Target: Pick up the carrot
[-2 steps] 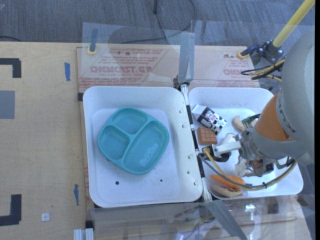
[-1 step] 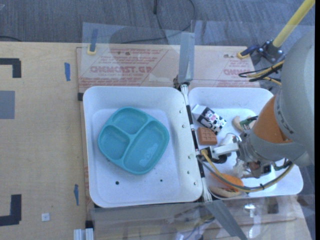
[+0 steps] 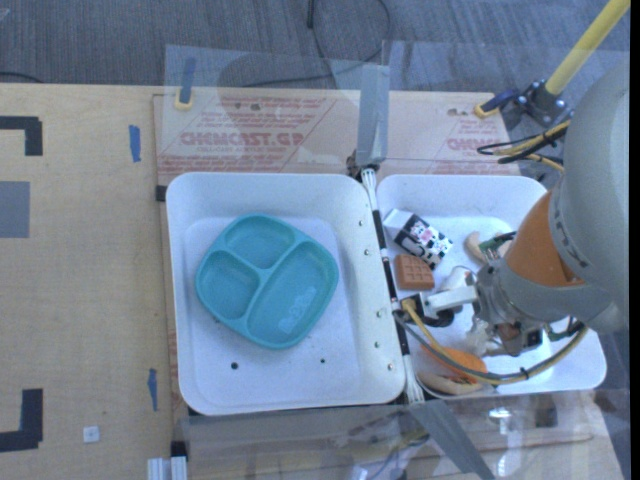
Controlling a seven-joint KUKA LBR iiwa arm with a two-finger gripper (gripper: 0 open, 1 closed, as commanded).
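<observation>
Camera view: gripper (image 3: 487, 320) low in right bin (image 3: 590, 363), grip state not discernible. Carrot (image 3: 462, 360) just below it, by the bin's front wall. Waffle (image 3: 412, 272) and cow toy (image 3: 424, 238) crowd beyond. Teal plate (image 3: 266, 280) in left bin (image 3: 200, 200).

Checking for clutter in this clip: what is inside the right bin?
The right bin holds a black-and-white toy, a brown waffle and an orange carrot. The arm covers the rest.
</observation>
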